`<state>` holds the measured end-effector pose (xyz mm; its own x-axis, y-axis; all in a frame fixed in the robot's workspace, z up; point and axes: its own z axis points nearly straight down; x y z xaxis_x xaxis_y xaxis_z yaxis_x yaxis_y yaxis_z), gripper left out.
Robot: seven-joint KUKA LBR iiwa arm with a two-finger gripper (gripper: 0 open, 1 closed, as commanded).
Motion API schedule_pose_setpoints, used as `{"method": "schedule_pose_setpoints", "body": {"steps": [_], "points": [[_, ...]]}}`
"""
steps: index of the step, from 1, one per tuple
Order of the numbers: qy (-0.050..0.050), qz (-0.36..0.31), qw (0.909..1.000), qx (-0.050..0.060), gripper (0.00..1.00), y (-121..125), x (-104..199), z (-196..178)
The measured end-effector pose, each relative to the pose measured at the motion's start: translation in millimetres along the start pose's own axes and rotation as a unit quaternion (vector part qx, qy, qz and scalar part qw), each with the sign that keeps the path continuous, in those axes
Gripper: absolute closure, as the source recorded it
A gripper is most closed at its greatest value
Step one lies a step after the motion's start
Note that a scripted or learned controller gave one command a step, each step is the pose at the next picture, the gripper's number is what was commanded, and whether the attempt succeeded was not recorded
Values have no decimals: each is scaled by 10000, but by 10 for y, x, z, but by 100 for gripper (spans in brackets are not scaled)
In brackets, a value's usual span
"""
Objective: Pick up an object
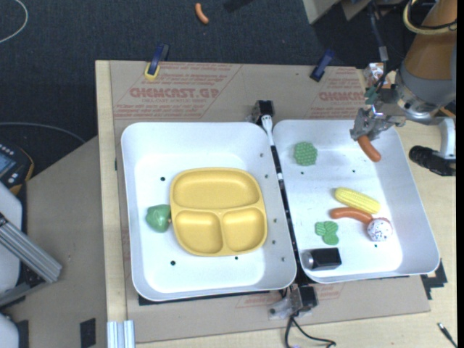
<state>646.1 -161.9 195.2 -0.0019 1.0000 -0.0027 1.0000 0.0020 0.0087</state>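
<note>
Orange sausage (pixel 370 148): hangs tilted under my gripper (pixel 368 130), top end between my fingers, over the right bin (pixel 413 194) far corner; I judge it lifted clear.
Gripper state: closed narrow on that sausage.
Right bin: corn cob (pixel 356 199), second sausage (pixel 350 214), scattered apart, so easy single picks.
Left bin (pixel 138 194): yellow tray (pixel 217 210), untouched.

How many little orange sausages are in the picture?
3: one orange sausage between the gripper fingers, one beside the yellow corn cob, one on the dark floor.
</note>
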Motion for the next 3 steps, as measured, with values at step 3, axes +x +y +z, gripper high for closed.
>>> {"method": "schedule_pose_setpoints", "body": {"steps": [3], "points": [[27, -16, 10000, 60, 100, -85, 1094, -153]]}}
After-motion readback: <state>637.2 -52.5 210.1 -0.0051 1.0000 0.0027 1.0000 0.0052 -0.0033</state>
